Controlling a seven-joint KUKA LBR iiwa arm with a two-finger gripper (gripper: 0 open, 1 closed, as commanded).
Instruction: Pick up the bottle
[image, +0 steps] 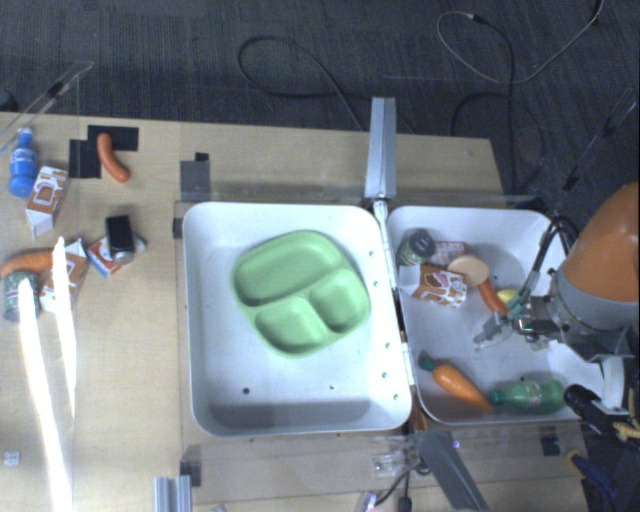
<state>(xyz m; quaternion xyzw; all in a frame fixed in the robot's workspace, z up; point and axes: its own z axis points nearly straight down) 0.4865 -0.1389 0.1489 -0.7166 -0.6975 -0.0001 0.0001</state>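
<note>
**Green bottle lying in right bin, gripper above bin centre**

Wooden bench (120, 400), left edge: small blue bottle (22, 165) near far-left corner, orange sausage-shaped toy (113, 160) beside it, scattered cartons and a black block (119, 234) lower down.

Left white bin (200, 400): green divided tray (301, 290) at centre, tilted slightly.

Right white bin (520, 220): dark-capped jar (416, 245) and brown-and-white carton (438, 286) at far-left corner, tan round piece (468, 269) just beside carton. Carrot (460, 382) along near edge. Green bottle (526, 394) on its side against near edge, just right of carrot, cap end toward carrot.

Gripper (500, 328) over bin centre, apart from green bottle. Fingers (489, 336) slightly apart, nothing between them. Grey arm (600, 310) with orange band entering at right edge.
</note>
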